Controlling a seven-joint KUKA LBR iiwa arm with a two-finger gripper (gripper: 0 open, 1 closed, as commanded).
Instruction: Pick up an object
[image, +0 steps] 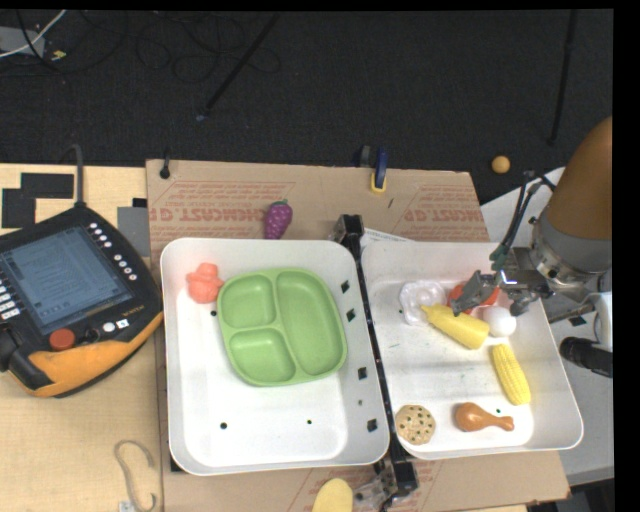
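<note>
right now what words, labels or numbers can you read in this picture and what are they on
"CHEMCAST GP", red print, upside down, on the left part of the cardboard sheet behind the bins.
The same red print, upside down, on the right part of that sheet, around; only partly legible.
Screen text and button marks on the handheld control pendant: too small and blurred to read.
No readable text on the bins or toy foods.

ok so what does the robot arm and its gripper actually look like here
The arm comes in from the right as a thick rounded body with an orange-brown band over a grey section near the wrist. Thin dark cables loop down beside it. The gripper below is a small cluster of dark metal and grey parts, much narrower than the arm. No lettering or markings can be made out on either.
</note>
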